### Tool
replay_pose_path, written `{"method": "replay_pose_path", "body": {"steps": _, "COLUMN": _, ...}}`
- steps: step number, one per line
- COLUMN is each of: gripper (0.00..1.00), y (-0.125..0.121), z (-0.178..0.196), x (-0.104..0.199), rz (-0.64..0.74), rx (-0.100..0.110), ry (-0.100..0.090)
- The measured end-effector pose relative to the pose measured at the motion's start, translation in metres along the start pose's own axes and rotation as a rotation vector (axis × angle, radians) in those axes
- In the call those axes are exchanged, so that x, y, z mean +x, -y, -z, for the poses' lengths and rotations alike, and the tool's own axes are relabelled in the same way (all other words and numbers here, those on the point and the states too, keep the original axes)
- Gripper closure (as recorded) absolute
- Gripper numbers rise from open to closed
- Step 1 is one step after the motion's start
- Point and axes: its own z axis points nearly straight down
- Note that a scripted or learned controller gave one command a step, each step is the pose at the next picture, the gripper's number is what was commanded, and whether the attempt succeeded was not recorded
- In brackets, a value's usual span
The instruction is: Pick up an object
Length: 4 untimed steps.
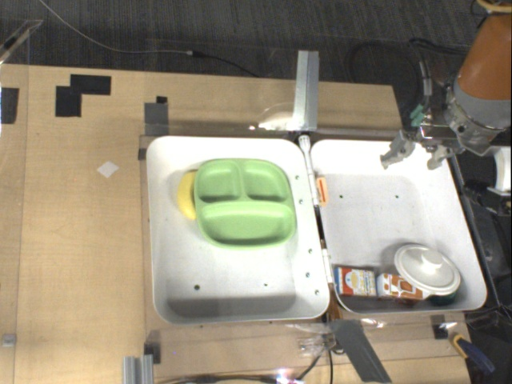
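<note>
My gripper point(414, 155) hangs over the far right corner of the right bin point(376, 214), its two grey fingers spread open with nothing between them. In the left bin point(172, 238) a green divided plate point(243, 202) lies over a yellow object point(186, 196) that pokes out at its left edge. Along the near wall of the right bin, a small carton point(374, 283) lies on its side next to a white lidded bowl point(426, 269). A small orange item point(322, 190) rests at the right bin's left wall.
A metal post point(307, 90) stands behind the seam between the bins. Black cables run across the dark floor at the back. The wooden bench point(72, 214) spreads out to the left of the bins.
</note>
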Motion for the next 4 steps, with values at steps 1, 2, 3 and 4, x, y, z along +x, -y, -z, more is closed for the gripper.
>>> {"method": "replay_pose_path", "body": {"steps": 1, "gripper": 0.00, "y": 0.016, "z": -0.134, "x": 0.002, "rz": -0.369, "rx": 0.003, "ry": -0.001}}
{"method": "replay_pose_path", "body": {"steps": 2, "gripper": 0.00, "y": -0.012, "z": -0.180, "x": 0.033, "rz": -0.312, "rx": -0.008, "ry": 0.001}}
{"method": "replay_pose_path", "body": {"steps": 3, "gripper": 0.00, "y": 0.019, "z": -0.180, "x": -0.054, "rz": -0.306, "rx": -0.009, "ry": 0.003}}
{"method": "replay_pose_path", "body": {"steps": 4, "gripper": 0.00, "y": 0.014, "z": -0.179, "x": 0.031, "rz": -0.165, "rx": -0.012, "ry": 0.000}}
